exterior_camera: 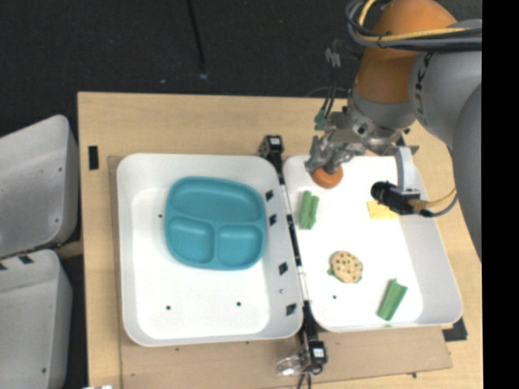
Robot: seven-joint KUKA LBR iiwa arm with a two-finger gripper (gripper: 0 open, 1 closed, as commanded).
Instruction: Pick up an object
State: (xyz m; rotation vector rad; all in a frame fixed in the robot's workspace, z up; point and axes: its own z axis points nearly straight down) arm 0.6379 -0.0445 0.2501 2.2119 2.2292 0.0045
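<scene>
- The tool point(326, 162) hangs over the far left corner of the right bin point(422, 254), near the tabletop's point(97, 128) far edge.
- An orange ball point(328, 177) sits right under the tool, touching or just below its tips; whether the tool is spread, pressed together or pinching the ball cannot be told.
- A green block point(308, 210) lies just nearer than the ball, close to the right bin's left wall.
- A yellow piece point(379, 210) lies beside a black part of the arm, towards the bin's right side.
- A cookie point(346, 267) rests near the middle of the right bin.
- A second green block point(392, 299) lies tilted near the bin's near right corner.
- The left bin point(146, 298) holds a teal plate point(216, 222) with three compartments, set towards its far side.
</scene>
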